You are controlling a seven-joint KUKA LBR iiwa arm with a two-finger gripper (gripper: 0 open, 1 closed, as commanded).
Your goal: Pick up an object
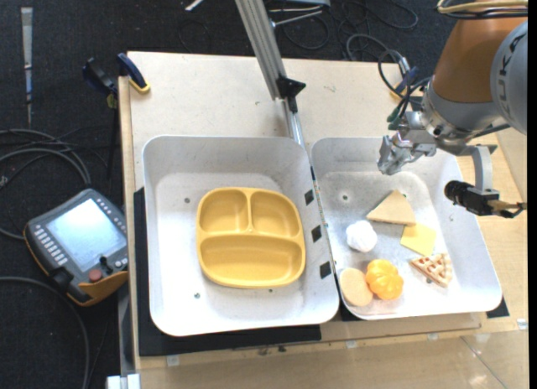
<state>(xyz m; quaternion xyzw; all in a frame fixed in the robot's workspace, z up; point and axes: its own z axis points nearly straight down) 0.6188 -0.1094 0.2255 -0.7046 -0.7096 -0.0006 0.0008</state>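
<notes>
My gripper (393, 163) hangs over the back of the right bin (478, 245), just above and behind a tan bread wedge (392, 210). Nothing shows between its fingers. In the same bin lie a white ball-like item (362, 235), a yellow cheese slice (419, 239), a small waffle piece (431, 267), an orange pumpkin-like item (383, 278) and a pale round cookie (356, 286).
A yellow divided tray (250, 236) fills the middle of the left bin (168, 211). A slanted metal pole (262, 31) runs down to the ridge between the bins. A teach pendant (75, 245) lies on the floor at the left.
</notes>
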